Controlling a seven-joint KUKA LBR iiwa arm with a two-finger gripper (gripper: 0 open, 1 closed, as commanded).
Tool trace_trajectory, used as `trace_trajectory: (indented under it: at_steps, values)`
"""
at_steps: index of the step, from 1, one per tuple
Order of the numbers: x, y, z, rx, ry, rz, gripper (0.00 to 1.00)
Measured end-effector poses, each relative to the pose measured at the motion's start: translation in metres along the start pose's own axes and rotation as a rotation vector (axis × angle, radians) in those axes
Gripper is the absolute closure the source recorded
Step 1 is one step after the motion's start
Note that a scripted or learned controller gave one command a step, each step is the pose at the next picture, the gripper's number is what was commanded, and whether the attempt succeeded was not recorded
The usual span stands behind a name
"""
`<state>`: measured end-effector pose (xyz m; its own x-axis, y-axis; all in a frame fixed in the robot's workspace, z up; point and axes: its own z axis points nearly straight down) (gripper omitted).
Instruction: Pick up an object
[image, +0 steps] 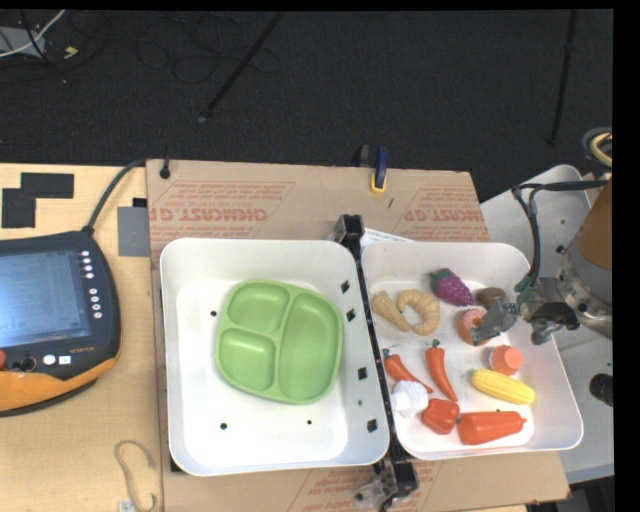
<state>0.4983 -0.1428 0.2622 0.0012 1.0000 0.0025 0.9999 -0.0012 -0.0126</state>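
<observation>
A control pendant (45, 320) with a lit screen lies at the left edge of the desk (70, 450). To its right, a left-hand white bin (190, 440) carries a green divided plate (280, 340). Behind both bins a cardboard sheet (250, 205) bears red printing seen upside down; it cannot be read with confidence. The right-hand white bin (560, 425) holds toy food: a tan pretzel-like piece (408, 310), a purple piece (452, 288), two orange carrots (420, 372), a red pepper (440, 415), a large orange-red pepper (490, 427) and yellow corn (503, 387). The arm reaches in low from the right, its end effector (508, 322) over the bin's far right part beside a pink-red piece (472, 325); whether the fingers are apart or together cannot be told.
</observation>
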Motion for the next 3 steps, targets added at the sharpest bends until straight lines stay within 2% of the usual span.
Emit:
trace_trajectory:
  at_steps: [1, 3]
  values:
    - [0.0, 0.002, -0.005, -0.011, -0.002, -0.002, 0.0]
    - [0.006, -0.011, 0.118, -0.003, 0.001, -0.003, 0.0]
